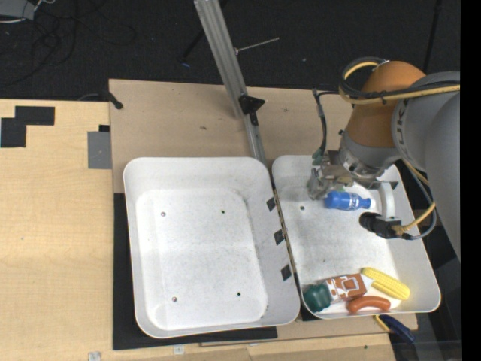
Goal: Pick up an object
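I have the arm low over the right bin [421,295], wrist at the bin's far end, with the pincer [325,180] just left of a small blue bottle [346,201]. Pincer state: I cannot tell whether it is wide or narrow; the tips are a dark cluster against the wrist and nothing reads as caught in it. The blue bottle lies on its side on the bin floor, long axis running roughly left-right in the view, pale cap end toward the right. It sits just below and slightly right of the pincer tips, near or touching them; I cannot resolve which. My judgement: this is the nearest candidate, and a grasp would want the closing direction across the bottle's short width, so the wrist alignment to that left-right axis matters most. Room: open white floor lies in front of the bottle; the bin's far rim is close behind the pincer, and the divider with the left bin [143,173] is off to the left. 4 other items sit bunched at the near rim, well apart: a green piece [317,295], a small carton [347,285], a yellow corn cob [386,283], and a red sausage [368,304].
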Robot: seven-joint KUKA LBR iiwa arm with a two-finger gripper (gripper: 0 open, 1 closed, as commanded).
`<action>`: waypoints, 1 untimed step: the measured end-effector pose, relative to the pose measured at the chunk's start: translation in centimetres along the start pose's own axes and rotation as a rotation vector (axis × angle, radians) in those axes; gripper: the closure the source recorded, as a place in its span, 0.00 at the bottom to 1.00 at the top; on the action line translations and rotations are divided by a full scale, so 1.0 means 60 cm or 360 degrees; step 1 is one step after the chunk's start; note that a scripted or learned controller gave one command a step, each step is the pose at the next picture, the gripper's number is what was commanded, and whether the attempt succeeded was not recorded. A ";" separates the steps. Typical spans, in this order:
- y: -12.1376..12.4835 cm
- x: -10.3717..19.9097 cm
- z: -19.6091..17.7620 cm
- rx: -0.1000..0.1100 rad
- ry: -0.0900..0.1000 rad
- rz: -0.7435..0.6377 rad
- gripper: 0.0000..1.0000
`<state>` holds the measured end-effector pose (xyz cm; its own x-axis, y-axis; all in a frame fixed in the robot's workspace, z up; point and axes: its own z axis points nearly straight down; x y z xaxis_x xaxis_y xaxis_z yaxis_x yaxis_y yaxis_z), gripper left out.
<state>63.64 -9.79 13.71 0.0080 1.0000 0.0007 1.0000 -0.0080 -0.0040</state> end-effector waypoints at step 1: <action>0.018 -0.003 -0.089 -0.0012 -0.0002 -0.0016 1.00</action>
<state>64.75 -9.99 19.07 -0.0022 1.0000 -0.0004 1.0000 0.0022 0.0034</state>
